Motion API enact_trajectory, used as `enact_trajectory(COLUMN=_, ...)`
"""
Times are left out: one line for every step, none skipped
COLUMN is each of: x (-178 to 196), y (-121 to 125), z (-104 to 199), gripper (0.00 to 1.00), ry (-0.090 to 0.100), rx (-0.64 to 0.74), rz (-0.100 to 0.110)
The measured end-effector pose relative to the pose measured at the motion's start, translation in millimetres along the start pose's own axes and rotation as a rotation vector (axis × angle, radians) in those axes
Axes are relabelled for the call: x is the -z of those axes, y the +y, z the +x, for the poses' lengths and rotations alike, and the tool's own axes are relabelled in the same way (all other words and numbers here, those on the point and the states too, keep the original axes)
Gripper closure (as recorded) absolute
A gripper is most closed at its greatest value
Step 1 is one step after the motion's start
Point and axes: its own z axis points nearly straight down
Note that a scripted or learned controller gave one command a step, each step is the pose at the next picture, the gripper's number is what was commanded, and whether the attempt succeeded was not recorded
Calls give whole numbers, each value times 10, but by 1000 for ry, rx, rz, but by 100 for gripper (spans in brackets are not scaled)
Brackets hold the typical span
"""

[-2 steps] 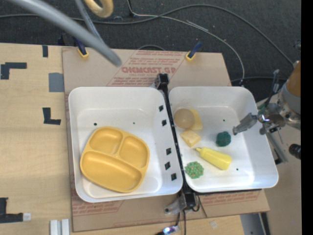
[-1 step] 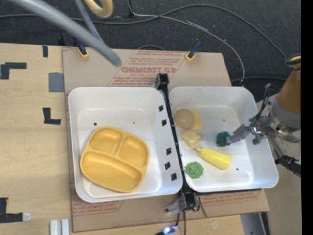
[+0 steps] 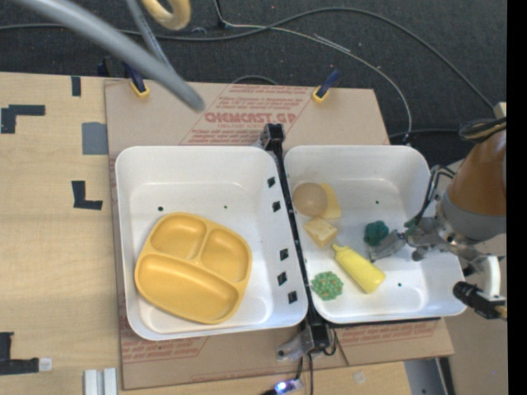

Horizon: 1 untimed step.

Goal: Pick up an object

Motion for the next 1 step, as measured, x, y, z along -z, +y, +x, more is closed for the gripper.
enact_trajectory(x=-291, y=4, z=3, gripper=0, ry=-3, rx=1, rz=-5)
